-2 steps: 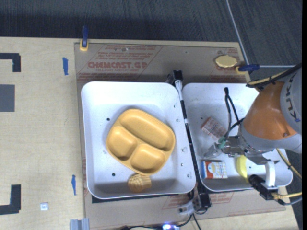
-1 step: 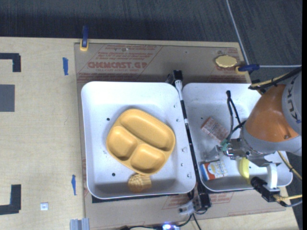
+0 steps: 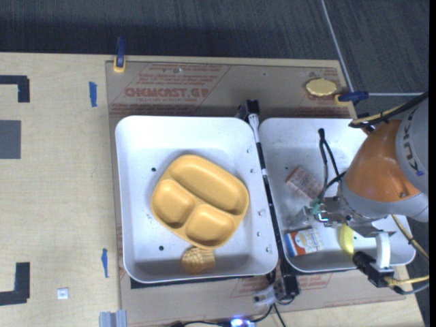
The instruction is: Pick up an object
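The gripper [image 3: 320,213] sits low in the right bin [image 3: 286,138], hidden under the arm's wrist; its state cannot be told. A carton [image 3: 304,241] lies flat just below it, long axis left-right. A packet [image 3: 302,180] lies just above, tilted diagonally.

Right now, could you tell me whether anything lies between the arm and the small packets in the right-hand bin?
Nothing visible blocks them. The arm hangs directly above the right bin, over the reddish packet and the white carton; its own wrist and cables hide part of the bin floor.
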{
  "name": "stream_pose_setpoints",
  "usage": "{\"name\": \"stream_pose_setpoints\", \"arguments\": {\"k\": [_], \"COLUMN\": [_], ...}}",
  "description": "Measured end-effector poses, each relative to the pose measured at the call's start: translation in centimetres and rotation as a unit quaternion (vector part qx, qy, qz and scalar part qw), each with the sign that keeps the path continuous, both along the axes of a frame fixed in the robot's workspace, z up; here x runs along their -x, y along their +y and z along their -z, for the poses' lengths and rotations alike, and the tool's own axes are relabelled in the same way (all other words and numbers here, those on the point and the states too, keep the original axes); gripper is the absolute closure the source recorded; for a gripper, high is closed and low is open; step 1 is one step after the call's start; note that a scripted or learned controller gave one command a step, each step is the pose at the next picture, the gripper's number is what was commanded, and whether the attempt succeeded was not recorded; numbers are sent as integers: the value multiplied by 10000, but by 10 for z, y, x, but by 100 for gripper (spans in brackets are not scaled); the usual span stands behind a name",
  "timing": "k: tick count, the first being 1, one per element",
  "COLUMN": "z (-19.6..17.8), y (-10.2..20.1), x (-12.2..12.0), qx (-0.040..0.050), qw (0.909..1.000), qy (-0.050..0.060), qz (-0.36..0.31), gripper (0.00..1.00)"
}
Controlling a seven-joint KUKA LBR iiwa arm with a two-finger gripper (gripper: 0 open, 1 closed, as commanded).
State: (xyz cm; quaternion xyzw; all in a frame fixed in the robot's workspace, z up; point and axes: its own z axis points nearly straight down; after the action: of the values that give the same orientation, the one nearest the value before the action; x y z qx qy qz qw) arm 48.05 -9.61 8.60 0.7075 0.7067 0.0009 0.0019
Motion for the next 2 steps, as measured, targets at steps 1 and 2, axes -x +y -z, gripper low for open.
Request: {"name": "stream_pose_setpoints", "arguments": {"k": [1,2], "z": [0,0], "y": [3,2], "x": [0,0], "qx": [2,-7], "qw": [10000,10000], "qy": [-3,-1], "qz": [2,-5], "gripper": [0,0]}}
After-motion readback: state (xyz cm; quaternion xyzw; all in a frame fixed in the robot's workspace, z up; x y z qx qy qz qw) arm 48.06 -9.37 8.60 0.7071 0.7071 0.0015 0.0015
